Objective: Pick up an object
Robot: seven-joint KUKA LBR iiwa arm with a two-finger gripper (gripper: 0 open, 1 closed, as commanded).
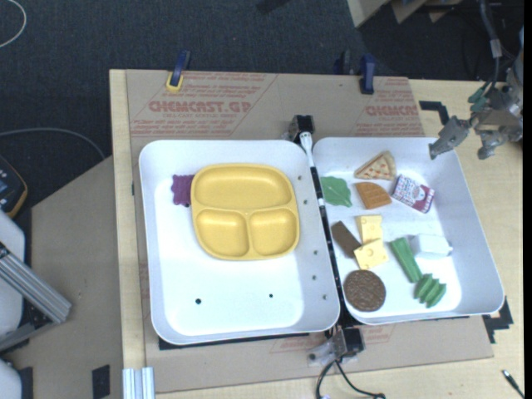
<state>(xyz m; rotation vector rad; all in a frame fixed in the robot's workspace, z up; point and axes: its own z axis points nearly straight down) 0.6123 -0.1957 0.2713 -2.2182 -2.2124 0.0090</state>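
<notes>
1. The claw (467, 138) hangs released, its fingers apart, over the right white bin's (482, 248) far right corner, grasping nothing.
2. A small red-and-white carton (413, 194) lies in that bin, near the claw.
3. A yellow divided plastic tray (245, 210) lies in the left white bin (166, 289).

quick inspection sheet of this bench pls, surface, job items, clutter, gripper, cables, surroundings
surface: cardboard-covered bench bearing two white bins, left bin and right bin, side by side.
job's things: in the right bin, pizza slice, green leaf, orange piece, small carton, brown bar, cheese pieces, green beans, round brown patty.
clutter: yellow divided tray in the left bin, with a purple item beside its left edge.
grippers: gripper above the right bin's far right corner, nothing between its fingers.
cables: wires at the near edge between the bins.
surroundings: dark carpet, clamps on the far edge.
</notes>
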